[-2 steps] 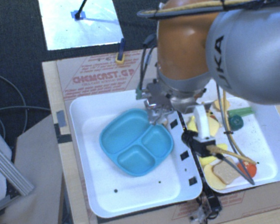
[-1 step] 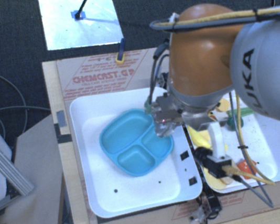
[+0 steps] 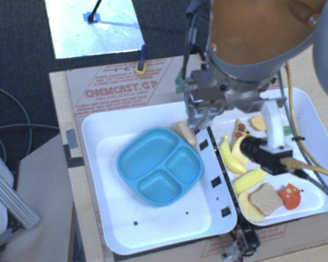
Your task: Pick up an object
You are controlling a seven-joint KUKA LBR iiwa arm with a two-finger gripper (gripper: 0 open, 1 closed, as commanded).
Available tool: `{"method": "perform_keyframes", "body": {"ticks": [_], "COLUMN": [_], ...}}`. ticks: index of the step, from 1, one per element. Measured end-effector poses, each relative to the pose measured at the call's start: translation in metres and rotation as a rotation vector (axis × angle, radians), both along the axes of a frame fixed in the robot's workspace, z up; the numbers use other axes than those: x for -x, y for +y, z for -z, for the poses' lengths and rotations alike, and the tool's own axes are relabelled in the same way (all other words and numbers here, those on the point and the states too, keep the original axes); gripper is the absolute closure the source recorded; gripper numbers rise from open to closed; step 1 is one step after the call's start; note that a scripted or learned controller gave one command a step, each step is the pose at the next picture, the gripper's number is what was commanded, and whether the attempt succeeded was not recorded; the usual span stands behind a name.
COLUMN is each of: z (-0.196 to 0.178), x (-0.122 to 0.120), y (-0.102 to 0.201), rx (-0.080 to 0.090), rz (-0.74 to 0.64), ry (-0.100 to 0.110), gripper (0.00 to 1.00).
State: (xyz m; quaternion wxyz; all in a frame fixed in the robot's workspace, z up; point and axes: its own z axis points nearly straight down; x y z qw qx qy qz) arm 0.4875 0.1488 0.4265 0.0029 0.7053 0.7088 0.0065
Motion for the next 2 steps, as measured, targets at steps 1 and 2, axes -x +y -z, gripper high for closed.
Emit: {"method": "perform_keyframes", "body": {"ticks": [1, 2], "z": [0.098, 0.082], "x": [-0.007, -0.007], "y": [0.020, 0.019], "rx": [0.007, 0.004], "rz": [0.003, 0.001], "ry": [0.020, 0.012], "gripper": [1.00, 1.00]}}
